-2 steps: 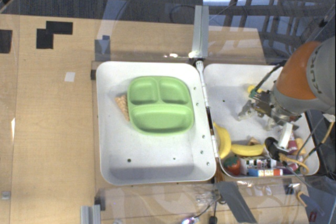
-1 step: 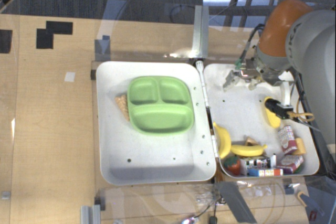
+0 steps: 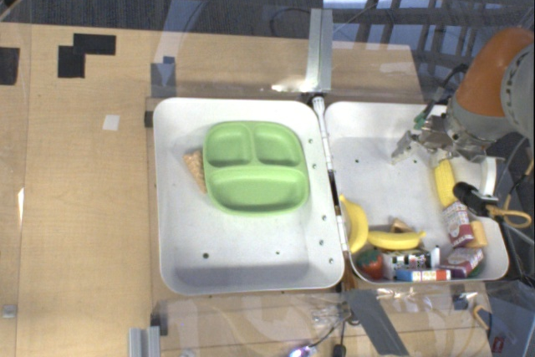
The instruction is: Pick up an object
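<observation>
The right bin holds the loose objects. A yellow banana lies by its right wall, and two more bananas lie along the front left. A red tomato-like ball, a flat blue and red tube and a red and white packet crowd the front right corner. My gripper hangs over the back right of this bin, just above and left of the upper banana. I see no object in it.
The left bin carries a green divided plate with a tan waffle-like piece tucked at its left edge. A metal rail separates the bins. The arm's orange band sits over the right bin's far corner.
</observation>
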You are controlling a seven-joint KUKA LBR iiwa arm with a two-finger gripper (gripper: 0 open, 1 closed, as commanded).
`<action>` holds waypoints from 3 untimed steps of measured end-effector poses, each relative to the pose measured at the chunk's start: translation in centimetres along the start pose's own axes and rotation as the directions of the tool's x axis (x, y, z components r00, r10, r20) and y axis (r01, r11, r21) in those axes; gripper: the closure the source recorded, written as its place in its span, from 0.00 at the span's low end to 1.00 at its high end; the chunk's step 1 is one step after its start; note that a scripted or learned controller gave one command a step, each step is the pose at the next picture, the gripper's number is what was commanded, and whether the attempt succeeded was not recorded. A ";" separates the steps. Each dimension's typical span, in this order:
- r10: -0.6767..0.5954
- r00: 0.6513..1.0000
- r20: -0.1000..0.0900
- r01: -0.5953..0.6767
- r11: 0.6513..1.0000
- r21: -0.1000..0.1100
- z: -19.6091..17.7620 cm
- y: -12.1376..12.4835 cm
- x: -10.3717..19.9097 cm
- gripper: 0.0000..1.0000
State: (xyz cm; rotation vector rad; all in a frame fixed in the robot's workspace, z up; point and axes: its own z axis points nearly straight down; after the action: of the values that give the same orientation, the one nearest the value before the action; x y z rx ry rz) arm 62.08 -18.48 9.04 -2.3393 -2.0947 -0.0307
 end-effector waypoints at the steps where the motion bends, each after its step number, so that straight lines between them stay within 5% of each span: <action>1: -0.111 0.994 0.009 0.111 0.994 -0.002 -0.1 -5.1 0.0 0.00; 2: -0.147 0.989 -0.003 0.147 0.989 -0.005 -0.2 -7.7 -1.3 0.00; 3: -0.129 0.992 0.013 0.129 0.992 -0.003 0.0 -3.5 5.4 0.00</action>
State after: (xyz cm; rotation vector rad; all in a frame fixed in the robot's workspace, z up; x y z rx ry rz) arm 59.18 -12.71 9.06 -2.2080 -2.2505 -0.0191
